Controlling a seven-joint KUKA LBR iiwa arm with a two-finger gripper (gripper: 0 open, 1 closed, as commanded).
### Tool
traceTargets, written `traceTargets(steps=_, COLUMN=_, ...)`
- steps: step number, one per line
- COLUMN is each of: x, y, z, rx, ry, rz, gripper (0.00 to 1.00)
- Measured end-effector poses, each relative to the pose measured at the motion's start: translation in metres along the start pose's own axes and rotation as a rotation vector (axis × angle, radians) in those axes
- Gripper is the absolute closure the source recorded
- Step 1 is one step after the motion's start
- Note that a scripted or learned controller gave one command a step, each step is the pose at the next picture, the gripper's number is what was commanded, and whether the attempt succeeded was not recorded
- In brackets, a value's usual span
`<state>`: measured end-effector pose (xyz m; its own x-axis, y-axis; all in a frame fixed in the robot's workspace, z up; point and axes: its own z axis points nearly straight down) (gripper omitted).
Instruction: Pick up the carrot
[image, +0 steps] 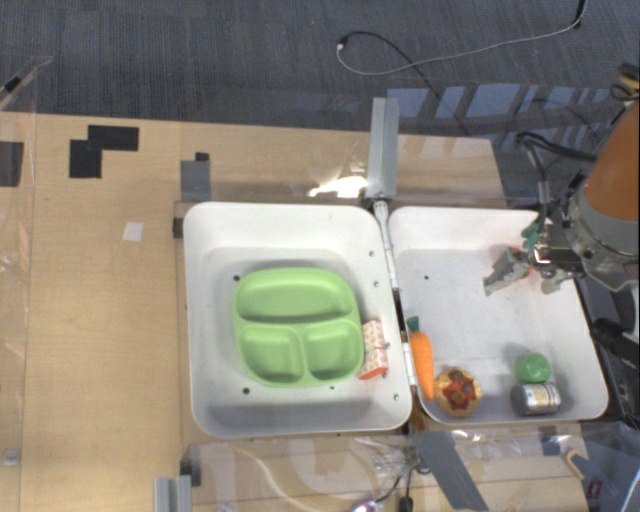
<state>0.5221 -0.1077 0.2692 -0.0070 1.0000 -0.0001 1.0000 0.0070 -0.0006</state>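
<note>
The orange carrot (423, 362) lies along the left wall of the right bin (470, 230), its green top pointing toward the far side. My gripper (527, 276) hangs over the right part of that bin, well to the right of the carrot and farther back. Its two fingers are spread apart with nothing between them.
The left bin (215, 240) holds a green divided plate (297, 325) and a small pink-and-white packet (374, 347) at its right wall. Near the carrot sit a pizza-like round item (457, 391), a green ball (533, 366) and a metal can (536, 399).
</note>
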Motion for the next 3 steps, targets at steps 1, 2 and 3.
traceTargets(steps=1, x=0.055, y=-0.034, z=0.088, rx=0.002, ry=0.001, rz=0.006, gripper=0.0)
traceTargets(steps=2, x=0.017, y=-0.034, z=0.108, rx=0.002, ry=0.001, rz=0.276, gripper=0.0)
traceTargets(steps=3, x=0.109, y=-0.033, z=0.087, rx=0.001, ry=0.0, rz=0.345, gripper=0.0)
